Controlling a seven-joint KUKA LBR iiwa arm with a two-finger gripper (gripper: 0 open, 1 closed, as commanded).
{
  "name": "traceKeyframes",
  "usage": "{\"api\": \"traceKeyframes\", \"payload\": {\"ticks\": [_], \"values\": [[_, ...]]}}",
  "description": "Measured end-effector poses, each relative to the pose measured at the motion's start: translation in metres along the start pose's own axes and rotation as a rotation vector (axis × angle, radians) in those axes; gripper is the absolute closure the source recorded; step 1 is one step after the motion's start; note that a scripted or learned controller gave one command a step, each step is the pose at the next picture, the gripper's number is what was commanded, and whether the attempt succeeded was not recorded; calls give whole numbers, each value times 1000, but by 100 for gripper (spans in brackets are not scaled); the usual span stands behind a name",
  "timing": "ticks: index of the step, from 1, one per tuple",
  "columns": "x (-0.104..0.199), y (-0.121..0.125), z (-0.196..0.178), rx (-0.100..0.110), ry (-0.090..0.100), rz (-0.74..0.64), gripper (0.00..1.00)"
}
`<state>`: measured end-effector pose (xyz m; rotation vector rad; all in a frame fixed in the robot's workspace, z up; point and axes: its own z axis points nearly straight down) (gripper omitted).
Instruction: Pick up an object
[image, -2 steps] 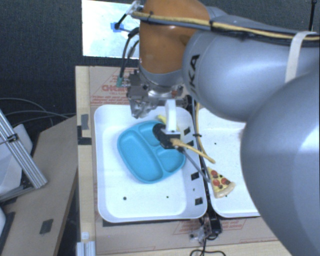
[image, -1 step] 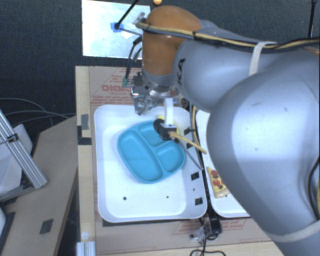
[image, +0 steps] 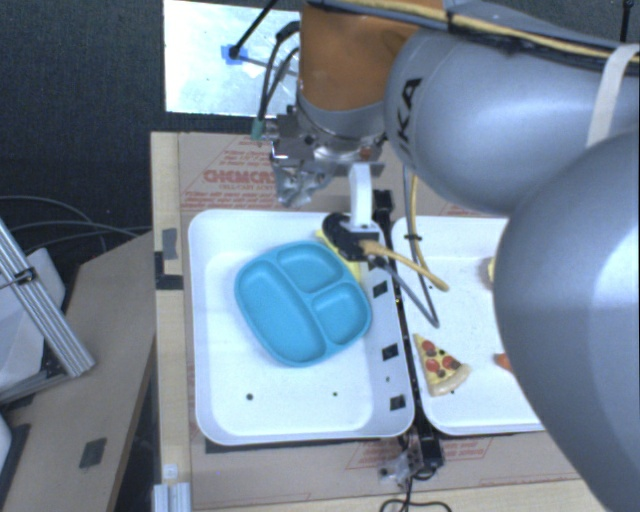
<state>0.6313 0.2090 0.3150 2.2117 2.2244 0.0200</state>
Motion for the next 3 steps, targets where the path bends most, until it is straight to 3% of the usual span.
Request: {"api": "traceKeyframes", "payload": {"ticks": [1, 2, 3], "values": [[23, 24, 83, 17, -6, 0, 100], [26, -61, 76, 17, -5, -1, 100], [26, -118, 81, 17, -6, 0, 100]]}}
